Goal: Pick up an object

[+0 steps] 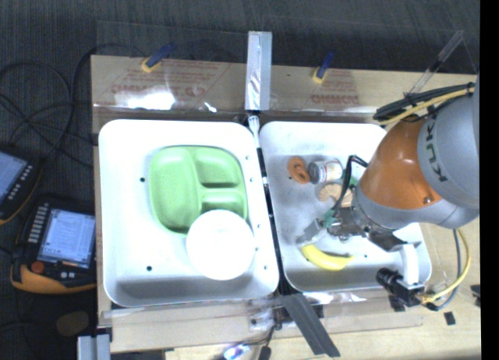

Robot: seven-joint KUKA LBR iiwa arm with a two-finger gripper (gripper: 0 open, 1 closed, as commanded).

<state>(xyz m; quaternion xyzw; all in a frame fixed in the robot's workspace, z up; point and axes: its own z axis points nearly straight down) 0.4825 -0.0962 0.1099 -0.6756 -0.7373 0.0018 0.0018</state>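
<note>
We see the arm (421, 171) at the frame's right, over the right bin (284, 195). The left bin (117, 195) holds a green tray (179, 183) and white plate (221, 244). The gripper (337, 222), its state unclear to us, hovers just above the banana (326, 258) at lower right.

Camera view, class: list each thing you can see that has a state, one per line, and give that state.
Green tray: flat in left bin, partly covered.
White plate: resting on the tray's corner.
Banana: lying in right bin, ungripped.
Gripper: low over right bin, above the banana.
</note>
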